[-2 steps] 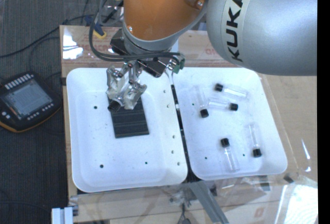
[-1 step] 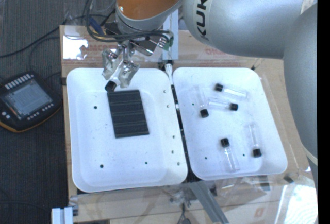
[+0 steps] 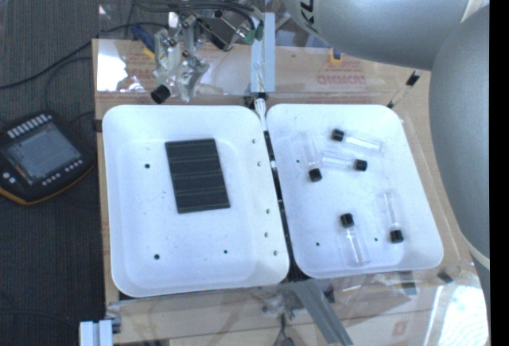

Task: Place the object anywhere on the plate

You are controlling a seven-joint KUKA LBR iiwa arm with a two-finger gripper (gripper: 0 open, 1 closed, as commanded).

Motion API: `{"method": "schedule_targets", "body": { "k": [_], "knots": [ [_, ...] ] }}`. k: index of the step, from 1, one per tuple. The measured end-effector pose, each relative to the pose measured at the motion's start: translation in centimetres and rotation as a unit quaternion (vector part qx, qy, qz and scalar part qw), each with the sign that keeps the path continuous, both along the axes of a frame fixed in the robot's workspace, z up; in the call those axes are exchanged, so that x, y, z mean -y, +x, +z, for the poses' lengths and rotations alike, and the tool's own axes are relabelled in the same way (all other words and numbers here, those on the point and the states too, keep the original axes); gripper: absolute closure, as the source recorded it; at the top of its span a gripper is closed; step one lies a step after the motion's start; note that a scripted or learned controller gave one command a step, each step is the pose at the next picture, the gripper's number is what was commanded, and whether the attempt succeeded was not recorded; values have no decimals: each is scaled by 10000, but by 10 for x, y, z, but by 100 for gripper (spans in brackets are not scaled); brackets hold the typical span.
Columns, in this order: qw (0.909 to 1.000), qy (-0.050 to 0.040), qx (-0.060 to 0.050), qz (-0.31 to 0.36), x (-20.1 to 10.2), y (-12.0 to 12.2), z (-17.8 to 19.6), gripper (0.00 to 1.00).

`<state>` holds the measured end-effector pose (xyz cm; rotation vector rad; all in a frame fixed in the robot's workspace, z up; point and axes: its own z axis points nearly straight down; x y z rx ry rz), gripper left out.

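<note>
A dark ribbed rectangular plate [image 3: 197,175] lies flat in the left white bin [image 3: 127,257]. My gripper [image 3: 181,70] hangs over the far edge of that bin, up and to the left of the plate. It is shut on a clear vial [image 3: 169,83], which slants down to the left, its black cap just past the bin's far rim. Several more clear vials with black caps [image 3: 354,143] lie scattered in the right bin [image 3: 413,249].
The grey arm fills the upper right and hangs over the right bin's far side. A teach pendant [image 3: 36,157] lies on the floor left of the bench. Cables run behind the bins at the top. A metal post [image 3: 264,58] stands between the bins at the far edge.
</note>
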<state>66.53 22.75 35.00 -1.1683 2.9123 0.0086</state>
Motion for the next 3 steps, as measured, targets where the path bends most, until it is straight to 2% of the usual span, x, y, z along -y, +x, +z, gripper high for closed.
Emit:
{"method": "schedule_targets", "body": {
  "k": [1, 2, 3],
  "knots": [
    [10000, 34, 3, -8, -1, 1, 8, 100],
    [9933, -23, -5, 1155, -2, -24, 2, 100],
    [9888, -25, -11, 1490, 7, -13, -53, 100]
  ]
}}
